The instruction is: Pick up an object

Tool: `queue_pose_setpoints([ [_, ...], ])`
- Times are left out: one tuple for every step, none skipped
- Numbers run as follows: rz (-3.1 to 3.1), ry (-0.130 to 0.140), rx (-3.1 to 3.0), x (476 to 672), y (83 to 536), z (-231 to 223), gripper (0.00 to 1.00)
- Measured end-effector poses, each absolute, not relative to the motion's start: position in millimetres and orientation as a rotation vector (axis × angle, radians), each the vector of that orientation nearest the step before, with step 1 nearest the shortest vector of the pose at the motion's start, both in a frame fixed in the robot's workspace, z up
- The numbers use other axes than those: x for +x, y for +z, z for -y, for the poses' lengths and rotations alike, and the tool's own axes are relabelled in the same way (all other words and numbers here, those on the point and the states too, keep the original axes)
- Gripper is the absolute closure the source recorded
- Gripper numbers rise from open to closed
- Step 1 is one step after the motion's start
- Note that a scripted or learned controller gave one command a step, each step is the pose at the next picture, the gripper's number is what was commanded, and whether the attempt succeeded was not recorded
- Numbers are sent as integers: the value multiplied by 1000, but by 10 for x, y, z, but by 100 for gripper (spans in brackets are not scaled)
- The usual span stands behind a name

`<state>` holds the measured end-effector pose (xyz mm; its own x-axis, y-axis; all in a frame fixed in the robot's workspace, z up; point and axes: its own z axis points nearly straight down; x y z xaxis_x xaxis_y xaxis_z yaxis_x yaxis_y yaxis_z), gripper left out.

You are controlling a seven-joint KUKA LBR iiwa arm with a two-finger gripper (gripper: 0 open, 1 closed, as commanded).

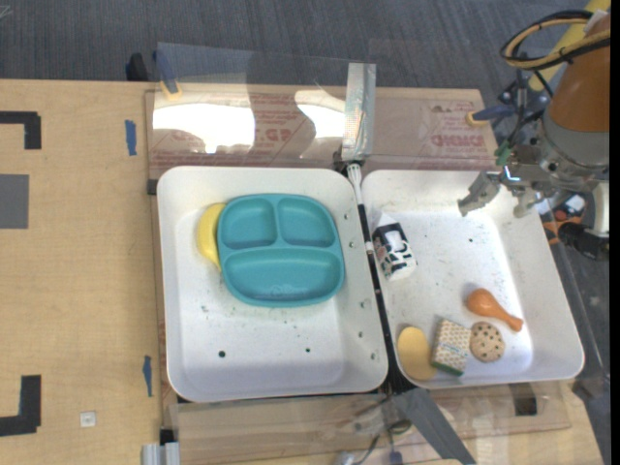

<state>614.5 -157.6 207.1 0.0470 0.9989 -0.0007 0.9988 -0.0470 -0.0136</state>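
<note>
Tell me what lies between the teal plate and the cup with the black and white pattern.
In the camera view, the two bins' adjoining rims lie between the teal divided plate and the black-and-white cup; no object lies there.

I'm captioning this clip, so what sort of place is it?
Probably a robotics lab's grasping test bench: two white bins sit side by side on a cardboard-backed bench, a robot gripper hangs over the right one, and toy food serves as practice objects.
</note>
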Motion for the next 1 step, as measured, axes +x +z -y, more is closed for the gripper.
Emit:
queue_pose_setpoints([
  [2178, 8, -2254, 5513, 1261, 1514, 0],
])
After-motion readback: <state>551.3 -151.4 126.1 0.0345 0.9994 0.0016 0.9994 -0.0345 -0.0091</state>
